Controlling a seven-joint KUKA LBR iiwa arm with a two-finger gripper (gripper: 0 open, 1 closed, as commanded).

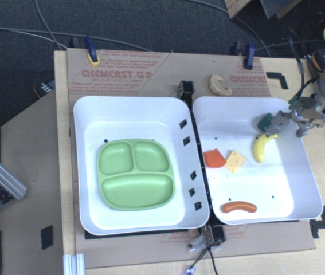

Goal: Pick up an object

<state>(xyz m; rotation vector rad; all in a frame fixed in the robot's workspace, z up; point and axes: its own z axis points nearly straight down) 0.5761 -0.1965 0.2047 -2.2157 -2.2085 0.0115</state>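
The right bin (300, 171) holds a yellow banana (260, 148), an orange-red flat piece (214, 158), a pale yellow wedge (235, 161) and a reddish sausage (239, 207) near the front wall. My gripper (270, 123) reaches in from the right, low over the bin's back right part. It is just above the banana's upper end. Nothing shows as held.
The left bin (87, 153) carries a green divided plate (135, 173). A beige lump (220, 85) lies on the board behind the right bin. Blue clamps (92, 54) hold the board's back edge. Black clips line the wall between the bins (192, 153).
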